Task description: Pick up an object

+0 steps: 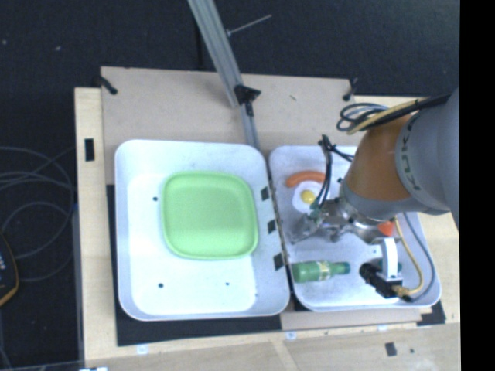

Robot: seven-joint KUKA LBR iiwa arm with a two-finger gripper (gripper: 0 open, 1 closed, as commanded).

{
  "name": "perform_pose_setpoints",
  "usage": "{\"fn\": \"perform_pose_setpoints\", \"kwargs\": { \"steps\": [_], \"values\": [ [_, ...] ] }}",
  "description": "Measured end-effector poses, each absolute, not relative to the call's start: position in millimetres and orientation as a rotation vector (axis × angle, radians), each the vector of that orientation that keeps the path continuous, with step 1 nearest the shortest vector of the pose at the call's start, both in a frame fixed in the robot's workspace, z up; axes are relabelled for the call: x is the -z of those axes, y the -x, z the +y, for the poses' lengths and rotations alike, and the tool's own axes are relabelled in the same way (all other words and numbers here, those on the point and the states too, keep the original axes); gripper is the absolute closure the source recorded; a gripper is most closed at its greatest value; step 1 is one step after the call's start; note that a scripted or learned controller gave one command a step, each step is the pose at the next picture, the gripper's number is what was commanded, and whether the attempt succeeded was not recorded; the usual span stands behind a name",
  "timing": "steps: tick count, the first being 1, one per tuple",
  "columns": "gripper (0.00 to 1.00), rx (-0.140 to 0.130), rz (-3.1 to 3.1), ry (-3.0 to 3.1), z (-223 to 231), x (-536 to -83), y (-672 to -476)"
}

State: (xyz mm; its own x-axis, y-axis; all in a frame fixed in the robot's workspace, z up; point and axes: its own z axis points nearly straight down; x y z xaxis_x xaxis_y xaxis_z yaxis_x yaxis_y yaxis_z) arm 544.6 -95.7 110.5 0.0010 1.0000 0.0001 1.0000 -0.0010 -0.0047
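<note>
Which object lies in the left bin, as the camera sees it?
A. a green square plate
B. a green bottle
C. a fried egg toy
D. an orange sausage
A: the green square plate lies flat in the left bin, while the green bottle lies in the right bin, where the arm works.

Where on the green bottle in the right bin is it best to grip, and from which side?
Probably grip the green bottle across its wider green body, from straight above. It lies flat, its length running left-right near the right bin front wall, so fingers should close front-to-back across it.
</note>
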Motion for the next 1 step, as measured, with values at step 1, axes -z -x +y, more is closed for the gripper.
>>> {"fn": "perform_pose_setpoints", "kwargs": {
  "steps": [1],
  "values": [
    [1.0,0.003,-2.219,2.224,-96.1,-123.5,-546.4]
  ]
}}
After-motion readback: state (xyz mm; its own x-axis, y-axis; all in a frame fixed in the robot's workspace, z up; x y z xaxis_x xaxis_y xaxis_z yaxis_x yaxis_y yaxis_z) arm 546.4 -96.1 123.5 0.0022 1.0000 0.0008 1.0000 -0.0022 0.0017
